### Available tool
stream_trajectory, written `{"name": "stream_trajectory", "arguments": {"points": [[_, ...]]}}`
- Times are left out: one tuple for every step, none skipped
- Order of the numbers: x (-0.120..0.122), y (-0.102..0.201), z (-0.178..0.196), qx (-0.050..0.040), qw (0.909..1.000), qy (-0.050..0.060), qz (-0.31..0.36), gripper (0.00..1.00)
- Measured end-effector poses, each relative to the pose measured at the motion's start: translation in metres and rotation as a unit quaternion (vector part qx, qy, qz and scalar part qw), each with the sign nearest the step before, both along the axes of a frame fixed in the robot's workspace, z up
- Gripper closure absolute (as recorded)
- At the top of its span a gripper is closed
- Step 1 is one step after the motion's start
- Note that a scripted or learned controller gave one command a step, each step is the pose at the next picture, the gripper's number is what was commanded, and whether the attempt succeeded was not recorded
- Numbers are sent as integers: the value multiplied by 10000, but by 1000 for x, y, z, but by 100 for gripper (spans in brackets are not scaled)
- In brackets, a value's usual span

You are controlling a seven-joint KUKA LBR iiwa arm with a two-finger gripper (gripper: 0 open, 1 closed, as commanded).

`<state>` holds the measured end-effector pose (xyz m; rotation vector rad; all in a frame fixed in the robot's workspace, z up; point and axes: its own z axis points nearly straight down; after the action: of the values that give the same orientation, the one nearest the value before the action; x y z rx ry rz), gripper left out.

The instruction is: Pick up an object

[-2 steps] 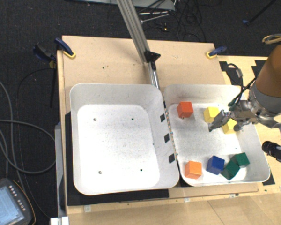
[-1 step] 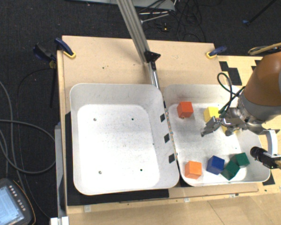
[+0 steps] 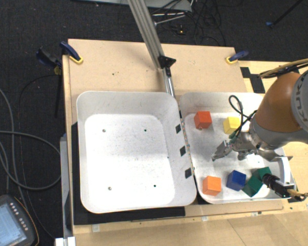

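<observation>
Reaching in from the right, the grey arm with its orange band (image 3: 280, 104) hangs over the right bin (image 3: 203, 102), and its hand (image 3: 225, 151) hovers low above the white floor of that bin, near its middle. The two fingers (image 3: 219, 153) point to the left and look a little apart, with nothing between them; the hand holds no object.

Five blocks lie in the right bin. An orange-red block (image 3: 203, 120) is at the far left part, and a yellow block (image 3: 231, 125) is just to the right of it, close to the arm's cable. At the near side, an orange block (image 3: 212, 185) sits near the bin's left wall, a blue block (image 3: 236, 180) is to the right of it, and a green block (image 3: 256, 181) is just beside the blue one, partly under the arm's wrist parts. The hand is between the far pair and the near row, touching none of them as far as I can see.

The left bin (image 3: 87, 106) stands beside the right one on the wooden desk (image 3: 118, 65).
</observation>
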<state>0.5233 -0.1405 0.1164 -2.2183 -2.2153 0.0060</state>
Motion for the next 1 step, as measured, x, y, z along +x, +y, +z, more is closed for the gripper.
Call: {"name": "stream_trajectory", "arguments": {"points": [[2,-1,14,-12,10000,-43,0,100]]}}
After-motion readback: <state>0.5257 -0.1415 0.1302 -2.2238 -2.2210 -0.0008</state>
